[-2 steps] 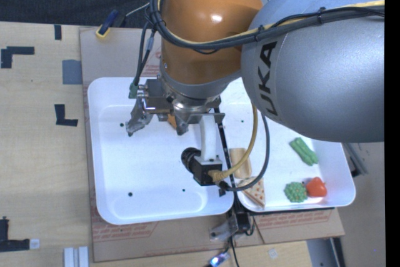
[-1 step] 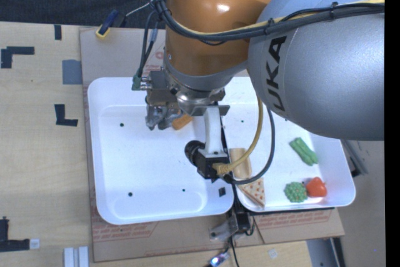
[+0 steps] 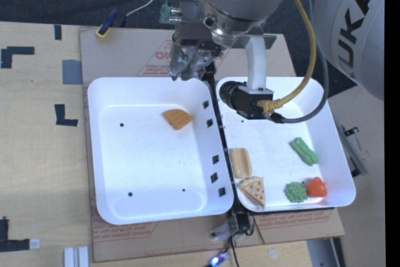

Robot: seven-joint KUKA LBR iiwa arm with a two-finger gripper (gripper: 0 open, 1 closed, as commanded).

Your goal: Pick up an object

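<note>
An orange-brown wedge like a piece of toast (image 3: 177, 118) lies alone in the left bin (image 3: 140, 166), toward its back right. The right bin (image 3: 275, 144) holds a pale bread roll (image 3: 240, 162), a triangular sandwich slice (image 3: 253, 191), a green pod (image 3: 303, 151), a broccoli floret (image 3: 295, 192) and a red tomato-like piece (image 3: 317, 187). My gripper (image 3: 190, 65) hangs over the back rim of the left bin, near the divider, up and to the right of the toast piece. Nothing is visibly held in it.
A black cylindrical unit on a white bracket (image 3: 247, 100) with a yellow cable hangs over the back of the right bin. Both bins rest on cardboard (image 3: 125, 56). A blue-and-yellow clip (image 3: 107, 25) sits at the cardboard's back left corner.
</note>
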